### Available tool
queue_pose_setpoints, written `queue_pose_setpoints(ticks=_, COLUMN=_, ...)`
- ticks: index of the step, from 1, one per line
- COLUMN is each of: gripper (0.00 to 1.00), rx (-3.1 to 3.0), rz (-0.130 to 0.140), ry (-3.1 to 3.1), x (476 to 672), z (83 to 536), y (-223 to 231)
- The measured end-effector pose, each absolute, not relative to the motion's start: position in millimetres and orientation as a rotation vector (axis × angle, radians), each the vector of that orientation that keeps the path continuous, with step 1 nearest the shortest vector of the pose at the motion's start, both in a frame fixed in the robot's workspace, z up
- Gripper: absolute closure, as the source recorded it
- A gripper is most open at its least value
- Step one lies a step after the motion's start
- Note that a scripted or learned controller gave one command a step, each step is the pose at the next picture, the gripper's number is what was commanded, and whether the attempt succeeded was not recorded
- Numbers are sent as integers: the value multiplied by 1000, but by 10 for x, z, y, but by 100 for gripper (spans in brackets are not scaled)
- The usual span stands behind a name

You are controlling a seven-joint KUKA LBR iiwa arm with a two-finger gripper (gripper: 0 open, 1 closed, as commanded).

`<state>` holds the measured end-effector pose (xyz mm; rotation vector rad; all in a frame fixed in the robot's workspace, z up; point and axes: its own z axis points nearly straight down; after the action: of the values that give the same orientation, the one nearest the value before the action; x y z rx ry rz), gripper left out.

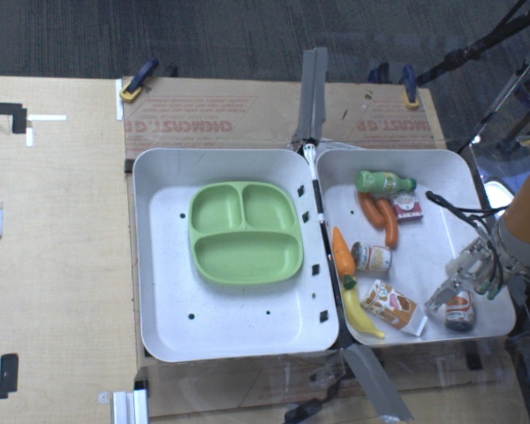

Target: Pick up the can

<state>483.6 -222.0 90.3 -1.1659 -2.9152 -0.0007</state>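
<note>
Two shallow white bins are seen side by side on the worktop. In the left bin (159, 325) a green divided plate (246, 233) lies near the middle.

The right bin (464, 168) carries the rest. Toward its far edge a green bottle (383, 182) lies on its side, with two orange sausages (381, 216) and a small red-and-white packet (408, 208) just beside it. Along the bin's left wall a carrot (342, 253) lies, and below it a banana (359, 314) toward the near left corner. A small jar (372, 258) rests on its side beside the carrot, and a juice carton (394, 307) lies flat next to the banana.

The can (459, 311) — orange and white, with a metal rim — is found in the near right corner of the right bin. The gripper (449, 291) is placed right at the can, reaching in from the right edge; whether its fingers are wide or narrow cannot be told, and no grasp on the can can be made out.
</note>
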Motion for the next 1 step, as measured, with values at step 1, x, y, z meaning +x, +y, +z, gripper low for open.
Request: queue_pose_setpoints(ticks=1, gripper=100, rx=-1169, rz=-3, ry=-2914, x=4849, z=982, y=-2220)
